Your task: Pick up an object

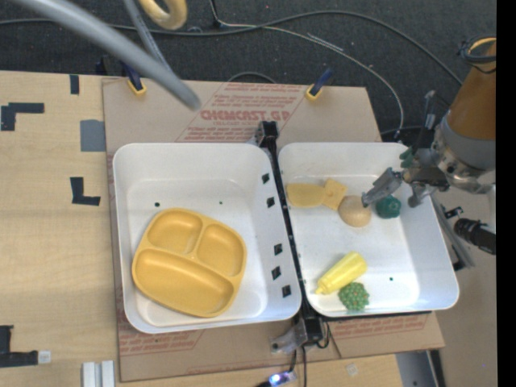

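In the right bin [419,285], my gripper [397,189] reaches in from the right with its fingers spread open. A small teal round object [390,209] lies just below the gap between the fingers, not gripped. A tan ball [354,212] rests immediately left of the teal object, near the left fingertip [377,192]. Two flat yellow pieces [305,195] [334,192] lie further left. A yellow corn-like piece [341,272] and a green knobbly object [353,296] sit at the bin's front.
The left bin [129,176] holds a yellow divided plate [189,260]. A black divider [278,216] runs between the bins. Cables lie behind the bins, and a grey hose [97,27] crosses the top left.
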Available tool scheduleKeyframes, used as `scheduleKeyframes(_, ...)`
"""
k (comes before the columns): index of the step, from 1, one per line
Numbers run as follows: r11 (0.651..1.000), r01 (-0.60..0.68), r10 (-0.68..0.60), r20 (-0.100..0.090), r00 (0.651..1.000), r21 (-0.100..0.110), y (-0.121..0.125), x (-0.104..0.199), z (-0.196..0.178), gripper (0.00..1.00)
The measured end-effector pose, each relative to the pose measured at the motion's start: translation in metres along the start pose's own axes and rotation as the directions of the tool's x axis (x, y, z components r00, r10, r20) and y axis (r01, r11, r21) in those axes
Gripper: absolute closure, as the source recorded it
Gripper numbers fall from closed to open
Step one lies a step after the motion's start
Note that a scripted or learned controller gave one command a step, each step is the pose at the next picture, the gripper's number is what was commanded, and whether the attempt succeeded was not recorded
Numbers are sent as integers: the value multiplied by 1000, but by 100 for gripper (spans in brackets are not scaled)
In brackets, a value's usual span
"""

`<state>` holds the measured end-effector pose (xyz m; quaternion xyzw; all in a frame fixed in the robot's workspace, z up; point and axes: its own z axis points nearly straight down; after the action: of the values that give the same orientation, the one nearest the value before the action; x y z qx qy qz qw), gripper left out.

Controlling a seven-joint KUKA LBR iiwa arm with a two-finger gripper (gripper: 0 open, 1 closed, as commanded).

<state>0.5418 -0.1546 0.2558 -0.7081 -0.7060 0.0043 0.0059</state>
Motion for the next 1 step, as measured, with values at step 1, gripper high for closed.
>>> scheduleKeyframes(1, 1000, 4, -4, 2, 1000, -13, 2, 1, -7, 0)
